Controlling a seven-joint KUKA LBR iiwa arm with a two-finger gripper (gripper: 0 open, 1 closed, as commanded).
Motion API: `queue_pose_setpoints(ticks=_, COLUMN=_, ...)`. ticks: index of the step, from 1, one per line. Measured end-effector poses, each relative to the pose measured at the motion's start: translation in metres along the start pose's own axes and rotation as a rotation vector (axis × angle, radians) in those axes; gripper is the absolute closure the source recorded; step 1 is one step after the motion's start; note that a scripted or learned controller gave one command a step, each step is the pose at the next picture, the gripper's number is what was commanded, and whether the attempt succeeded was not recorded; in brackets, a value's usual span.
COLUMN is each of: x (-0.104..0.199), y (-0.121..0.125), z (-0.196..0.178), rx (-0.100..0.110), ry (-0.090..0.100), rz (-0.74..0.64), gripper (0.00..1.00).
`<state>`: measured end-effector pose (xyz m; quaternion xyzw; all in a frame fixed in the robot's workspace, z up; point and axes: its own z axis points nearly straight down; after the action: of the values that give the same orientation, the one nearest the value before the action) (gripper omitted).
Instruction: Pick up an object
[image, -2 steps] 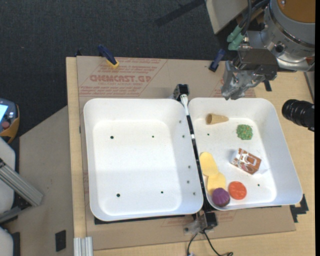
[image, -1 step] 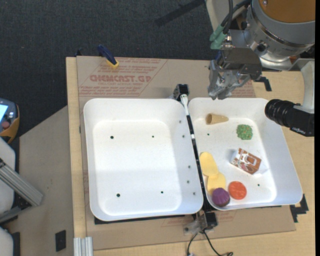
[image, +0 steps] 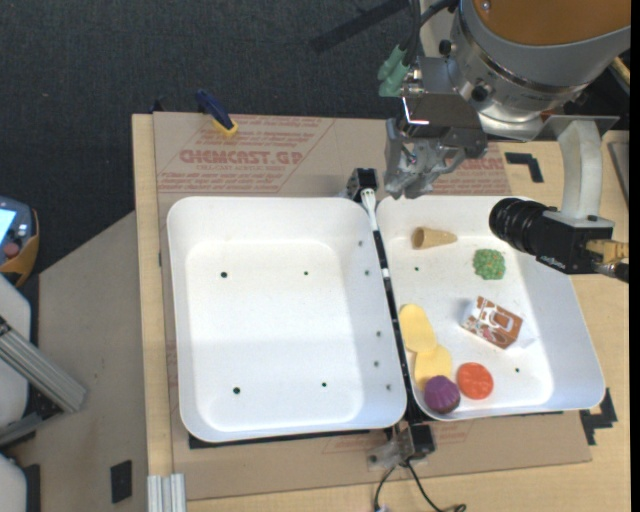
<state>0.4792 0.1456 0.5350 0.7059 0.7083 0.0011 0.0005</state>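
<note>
The gripper (image: 413, 178) hangs over the far rim of the right bin (image: 560, 345), close to the corner where the two bins meet. Its grey metal fingers point down at the rim and nothing is caught between them; from here I cannot tell how far apart they stand. Above it, the arm (image: 535, 45) rises out of the top of the view, its orange band showing on the wrist.

Nearest to the gripper, just in front of it inside the right bin, lies a small tan cone (image: 433, 237) on its side. Farther toward the near side and a little to the gripper's right sits a green bumpy ball (image: 489, 263). Beyond that, deeper into the bin, a red and white packet (image: 493, 323) rests tilted on the floor. Straight toward the near edge from the gripper, along the bin's inner wall, two yellow pieces (image: 424, 345) lie touching one another. At the near end, a purple ball (image: 441, 394) sits just beside an orange ball (image: 475, 381).

A black cylinder on a white bracket (image: 545, 233) juts over the right bin's far right edge, level with the cone.

On the gripper's other side lies the left bin (image: 190, 300), white with four small dark dots on its floor. Both bins rest on a cardboard sheet (image: 250, 150) with red lettering, and a blue and yellow clamp (image: 217, 112) grips that sheet's far edge, well apart from the gripper.
</note>
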Motion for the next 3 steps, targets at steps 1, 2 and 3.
queue_pose_setpoints(ticks=1, x=0.049, y=0.0, z=0.0, rx=0.0, ry=0.001, rz=-0.002, gripper=1.0)
queue_pose_setpoints(ticks=2, x=0.066, y=0.0, z=0.0, rx=0.0, ry=0.001, rz=0.001, gripper=1.0)
queue_pose_setpoints(ticks=3, x=0.078, y=0.0, z=0.0, rx=0.0, ry=0.0, rz=0.002, gripper=1.0)
